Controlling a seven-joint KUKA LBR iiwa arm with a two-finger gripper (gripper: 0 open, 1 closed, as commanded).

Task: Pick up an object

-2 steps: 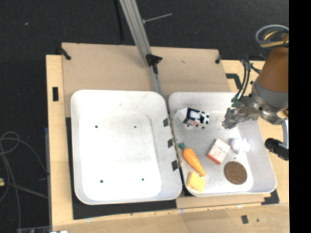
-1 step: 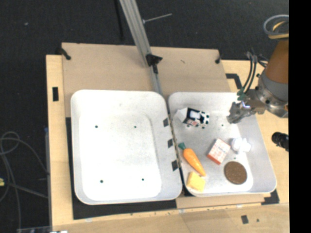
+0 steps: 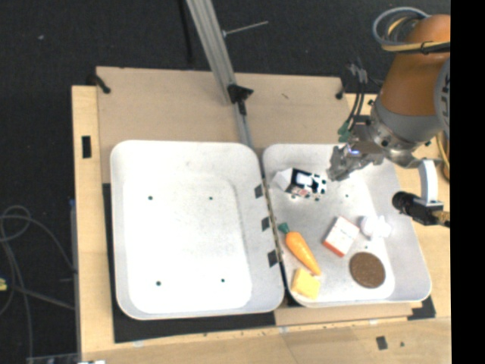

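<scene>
We are seeing the gripper hovering beside the black-and-white toy; cannot tell its state. We are judging the toy light, rigid, best pinched across its middle.

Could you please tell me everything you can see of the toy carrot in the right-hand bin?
The toy carrot is a small orange cone with a green stub at its upper-left end; it looks like smooth plastic. It lies flat on the floor of the right bin, near the bin's left wall, slanting from upper left down to lower right. Its pointed lower end meets or overlaps the yellow block just below it. The gripper is well away, near the bin's far side.
</scene>
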